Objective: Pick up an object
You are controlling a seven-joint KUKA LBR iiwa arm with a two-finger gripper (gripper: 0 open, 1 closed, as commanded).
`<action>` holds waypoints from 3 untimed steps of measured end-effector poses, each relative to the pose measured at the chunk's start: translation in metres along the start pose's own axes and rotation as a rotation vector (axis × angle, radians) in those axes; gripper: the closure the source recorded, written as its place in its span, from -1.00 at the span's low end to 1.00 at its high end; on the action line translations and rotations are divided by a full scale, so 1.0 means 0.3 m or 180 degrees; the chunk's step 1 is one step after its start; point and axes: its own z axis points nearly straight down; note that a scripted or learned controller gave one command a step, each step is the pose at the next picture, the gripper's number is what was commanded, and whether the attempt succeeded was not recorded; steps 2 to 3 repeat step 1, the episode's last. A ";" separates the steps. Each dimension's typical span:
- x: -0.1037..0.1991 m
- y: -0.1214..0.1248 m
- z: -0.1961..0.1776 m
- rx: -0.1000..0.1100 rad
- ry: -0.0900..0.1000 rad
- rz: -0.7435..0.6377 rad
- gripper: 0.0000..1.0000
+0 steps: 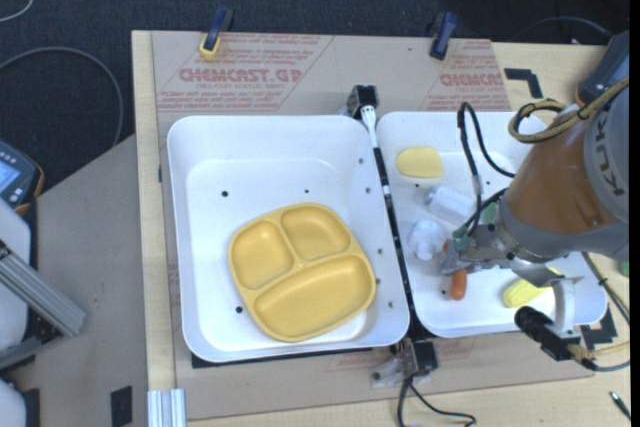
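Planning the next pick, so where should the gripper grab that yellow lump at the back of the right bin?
Across the yellow lump's short width, coming straight down. It lies flat, a rounded oval apart from the other items, with open bin floor around it.

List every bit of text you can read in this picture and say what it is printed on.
"CHEMCAST GP": red print on the brown board behind the left bin.
"CHEMCAST", cut short by the bin's rim: the same red print behind the right bin.
Smaller red lines beneath both: too blurred to read.
The yellow tray bears no text.
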 end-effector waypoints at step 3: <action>0.216 0.323 -0.321 -0.0055 -0.0005 -0.0037 1.00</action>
